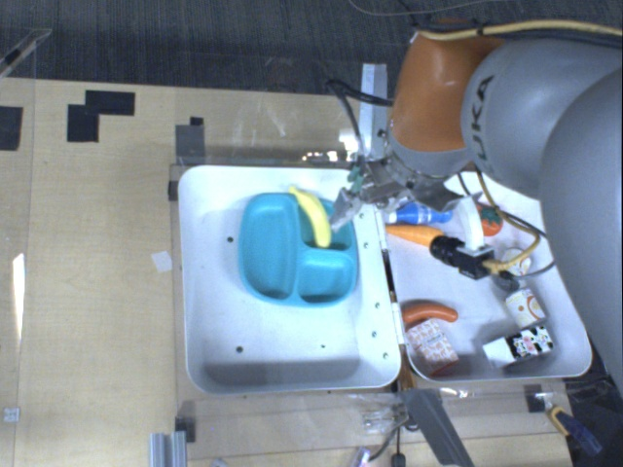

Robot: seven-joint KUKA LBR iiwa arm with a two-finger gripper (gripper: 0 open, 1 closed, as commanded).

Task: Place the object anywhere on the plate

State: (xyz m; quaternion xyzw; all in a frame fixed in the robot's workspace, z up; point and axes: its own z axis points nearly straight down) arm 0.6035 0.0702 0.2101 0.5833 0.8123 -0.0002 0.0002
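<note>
Camera view, looking down at a slant: two white bins are set side by side on the worktop [88,261].

In the left bin [224,339] a blue plate [273,251] with compartments is parked, closer to the bin's right wall than its left. The banana [313,218] is found lying curved on the plate's upper right part, with its lower end over the smaller right-hand compartment. So yeah, it's resting on the plate.

The hand [346,205] is seen right at the banana's right side, touching it or as good as, above the plate's top right corner and next to the wall shared by the bins. Whether the hand is wide or narrow can't be told from this angle, so a grip on the banana can't be claimed. The grey arm [545,95] with its orange band [428,95] is seen reaching in from the right, above the right bin [477,300].

In that bin a carrot [421,233] is spotted near the upper left, with a blue item [426,213] just above it, partly hidden under the wrist. Lower down a sausage [428,311] is laid out, with a brown-and-white block [433,343] just below it. A black-and-white carton [526,343] is tucked in the lower right, and a small white cup-like thing [526,305] sits just above that.
</note>
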